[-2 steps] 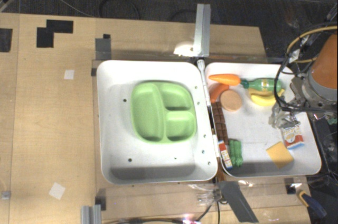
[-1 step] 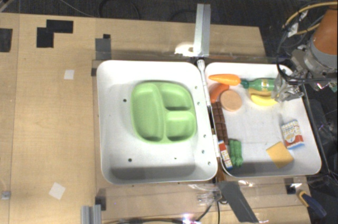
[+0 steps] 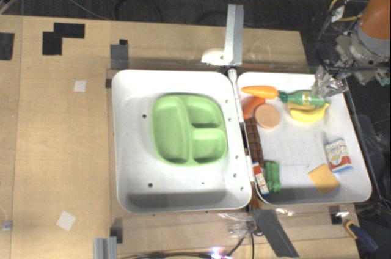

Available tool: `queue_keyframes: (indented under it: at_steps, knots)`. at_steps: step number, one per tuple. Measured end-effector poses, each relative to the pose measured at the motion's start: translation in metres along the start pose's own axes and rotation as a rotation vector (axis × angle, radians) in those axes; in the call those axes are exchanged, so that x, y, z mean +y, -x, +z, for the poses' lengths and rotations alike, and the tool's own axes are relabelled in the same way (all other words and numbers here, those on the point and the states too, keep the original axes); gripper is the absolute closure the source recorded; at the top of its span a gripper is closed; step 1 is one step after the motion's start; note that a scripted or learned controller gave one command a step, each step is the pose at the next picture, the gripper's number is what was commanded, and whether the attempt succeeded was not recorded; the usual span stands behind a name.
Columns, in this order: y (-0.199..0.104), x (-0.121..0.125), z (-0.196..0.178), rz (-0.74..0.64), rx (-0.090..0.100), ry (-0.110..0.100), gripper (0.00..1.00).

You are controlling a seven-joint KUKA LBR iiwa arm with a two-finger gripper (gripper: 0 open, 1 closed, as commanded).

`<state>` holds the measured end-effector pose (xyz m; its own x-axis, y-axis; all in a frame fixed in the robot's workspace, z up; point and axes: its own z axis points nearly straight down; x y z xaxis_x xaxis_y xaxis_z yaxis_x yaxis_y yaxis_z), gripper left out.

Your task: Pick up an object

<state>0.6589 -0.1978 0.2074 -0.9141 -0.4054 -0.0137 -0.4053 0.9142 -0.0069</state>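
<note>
My gripper (image 3: 326,84) hangs over the far right part of the right bin (image 3: 360,181), just above the right end of a green bottle (image 3: 298,96) lying on its side. A yellow banana (image 3: 307,114) lies right below the bottle. Further left in the same bin are an orange carrot (image 3: 259,91), a round tan disc (image 3: 267,116) and a red piece (image 3: 250,105). Nothing is visibly held by the gripper.
The left bin (image 3: 131,184) holds a green divided plate (image 3: 186,128). In the right bin a brown bar (image 3: 253,143), a green packet (image 3: 272,176), a yellow block (image 3: 322,178) and a small carton (image 3: 337,154) lie nearer the front. A metal post (image 3: 234,32) stands behind the bins.
</note>
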Motion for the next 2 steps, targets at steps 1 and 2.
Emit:
queue_keyframes:
  at_steps: [1, 2]
  knots:
    - [0.01, -0.009, 0.009, -0.115, 0.001, 0.0, 1.0]
    - [0.01, -0.011, -0.013, -0.098, 0.0, 0.001, 1.0]
